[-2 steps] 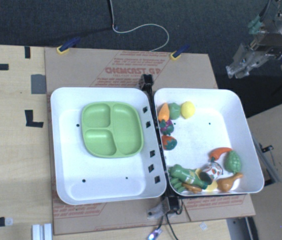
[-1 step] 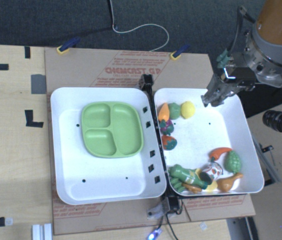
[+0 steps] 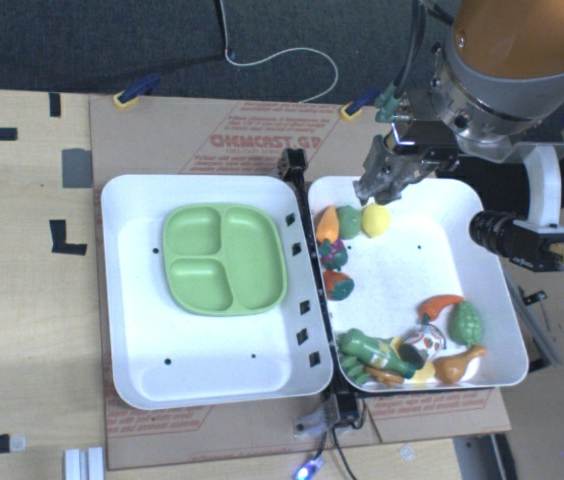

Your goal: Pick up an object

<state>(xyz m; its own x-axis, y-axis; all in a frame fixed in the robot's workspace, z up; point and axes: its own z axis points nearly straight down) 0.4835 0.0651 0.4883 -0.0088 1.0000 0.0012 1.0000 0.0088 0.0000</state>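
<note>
Yellow, round, lemon-like toy (image 3: 375, 221) — just beneath the gripper (image 3: 371, 195).

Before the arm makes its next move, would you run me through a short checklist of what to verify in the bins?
1. Gripper is over the right bin: ok, above its far left corner.
2. A target lies close below: ok, the yellow ball sits just beneath the fingertips.
3. An object is already held: not ok, nothing shows between the fingers.
4. Room around the target: cannot tell, the orange carrot lies close to the ball's left.
5. Left bin ready to receive: ok, only the green divided plate lies in it.
</note>
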